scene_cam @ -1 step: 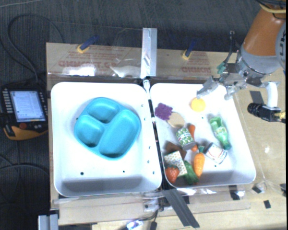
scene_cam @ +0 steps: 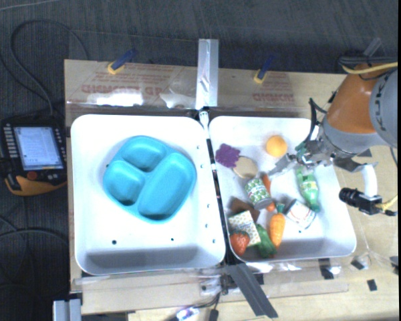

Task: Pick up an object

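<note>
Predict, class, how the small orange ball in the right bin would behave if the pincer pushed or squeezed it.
The orange ball looks round and smooth, so a push would probably send it rolling across the right bin. It lies apart from the other items, so little would stop it. Its curved surface might slip out of a squeeze unless gripped across its middle.

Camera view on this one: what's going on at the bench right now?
The KUKA arm reaches in from the right over the right bin, with its gripper low above the pile of small toy foods, near the orange ball and a green packet. Nothing is visibly held between its fingers. The left bin holds a blue three-part tray.
</note>
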Motion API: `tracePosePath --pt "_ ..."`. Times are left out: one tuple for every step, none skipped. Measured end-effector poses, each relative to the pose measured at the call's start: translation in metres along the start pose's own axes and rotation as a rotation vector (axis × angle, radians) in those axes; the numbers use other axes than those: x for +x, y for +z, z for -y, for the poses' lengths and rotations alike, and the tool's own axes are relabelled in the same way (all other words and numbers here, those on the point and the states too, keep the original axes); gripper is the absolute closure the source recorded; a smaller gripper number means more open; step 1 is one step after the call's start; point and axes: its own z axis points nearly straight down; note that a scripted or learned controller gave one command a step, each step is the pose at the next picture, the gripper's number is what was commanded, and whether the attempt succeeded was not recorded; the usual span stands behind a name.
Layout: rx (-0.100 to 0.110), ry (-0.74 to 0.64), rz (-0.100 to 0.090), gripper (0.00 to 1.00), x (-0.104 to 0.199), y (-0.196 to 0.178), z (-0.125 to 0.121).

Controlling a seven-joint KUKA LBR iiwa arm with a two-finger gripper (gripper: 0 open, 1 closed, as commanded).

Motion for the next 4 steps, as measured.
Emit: tracePosePath --pt "-0.003 -0.284 0.001 0.0 0.03 -0.009 -0.01" --pt "-0.001 -0.285 -0.003 1.0 0.032 -0.014 -0.011" --pt "0.0 -0.285 -0.003 0.0 0.032 -0.014 -0.011" --pt "-0.013 -0.18 0.006 0.0 0.041 0.04 -0.017"
